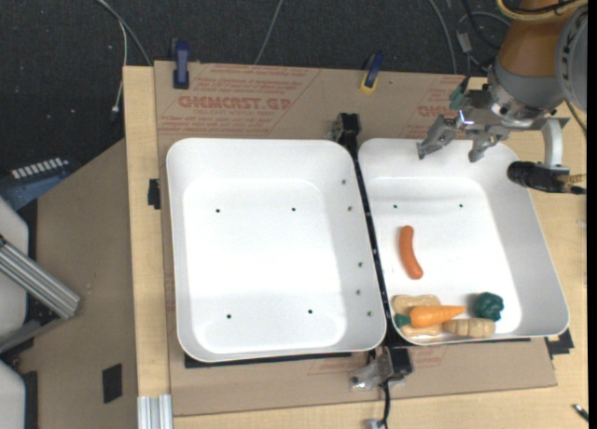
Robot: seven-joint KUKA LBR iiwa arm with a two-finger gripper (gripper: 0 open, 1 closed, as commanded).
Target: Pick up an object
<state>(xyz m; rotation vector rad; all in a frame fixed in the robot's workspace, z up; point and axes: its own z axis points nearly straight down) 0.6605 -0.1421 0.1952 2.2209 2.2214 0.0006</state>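
My gripper (459, 144) hangs over the far edge of the right bin (522, 231), its two fingers spread apart and nothing between them. An orange sausage-shaped piece (410, 252) lies in the middle of that bin, well in front of the gripper. At the bin's near edge sit a toy carrot (435, 315), a tan piece (468, 327) beside it and a dark green piece (487, 305).
The left bin (187, 259) lies beside the right one, with a black clip (347, 127) between them at the far side. A blue clamp (180, 63) and a yellow-blue clamp (372, 71) hold the cardboard's far edge. A black fitting (536, 175) sticks out at the right.
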